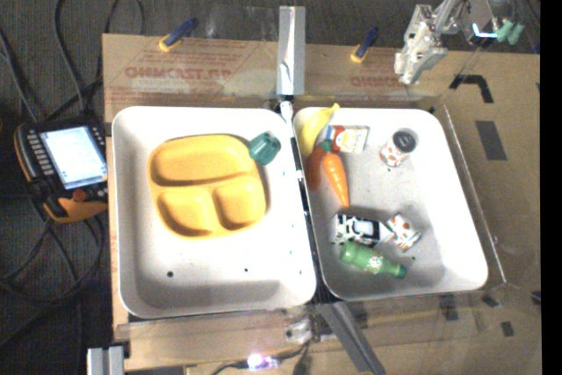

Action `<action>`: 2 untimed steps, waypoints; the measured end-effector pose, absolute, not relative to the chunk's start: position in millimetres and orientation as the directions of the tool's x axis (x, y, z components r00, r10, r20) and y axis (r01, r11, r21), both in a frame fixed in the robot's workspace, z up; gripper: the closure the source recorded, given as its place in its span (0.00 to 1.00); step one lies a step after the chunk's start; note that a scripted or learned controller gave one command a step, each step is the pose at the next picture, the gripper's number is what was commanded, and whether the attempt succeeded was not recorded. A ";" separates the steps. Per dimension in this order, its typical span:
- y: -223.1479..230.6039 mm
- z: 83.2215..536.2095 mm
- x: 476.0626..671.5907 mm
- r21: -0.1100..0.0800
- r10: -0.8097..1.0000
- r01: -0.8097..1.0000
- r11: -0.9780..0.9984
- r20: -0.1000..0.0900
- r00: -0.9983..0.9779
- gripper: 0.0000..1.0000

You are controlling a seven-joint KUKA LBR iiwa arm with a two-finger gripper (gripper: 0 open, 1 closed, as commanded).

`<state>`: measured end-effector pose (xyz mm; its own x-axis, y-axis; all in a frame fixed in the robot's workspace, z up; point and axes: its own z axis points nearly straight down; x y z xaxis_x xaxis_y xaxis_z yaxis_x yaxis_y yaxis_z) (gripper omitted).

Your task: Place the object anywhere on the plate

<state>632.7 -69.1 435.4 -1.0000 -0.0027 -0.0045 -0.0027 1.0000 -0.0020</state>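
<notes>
A yellow divided plate (206, 184) lies in the left bin (149, 277). A teal cup-like object (263, 147) rests tipped on the plate's upper right rim, near the wall between the bins. My gripper (413, 66) hangs high at the upper right, over the cardboard behind the right bin (457, 215), far from the plate and the teal object. Its white fingers (420, 39) stand slightly apart, open, with nothing between them.
The right bin holds a banana (312, 127), a carrot (335, 176), a small carton (351, 139), a can (399, 145), a black-and-white pack (360, 230), a small cup (406, 233) and a green bottle (373, 261). A handheld pendant (66, 158) lies left of the bench.
</notes>
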 end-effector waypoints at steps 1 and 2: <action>-135.3 435.0 656.0 -0.002 -0.045 -0.045 0.999 -0.004 -0.999 1.00; -201.0 435.4 669.3 -0.002 -0.047 -0.047 0.999 -0.005 -0.999 1.00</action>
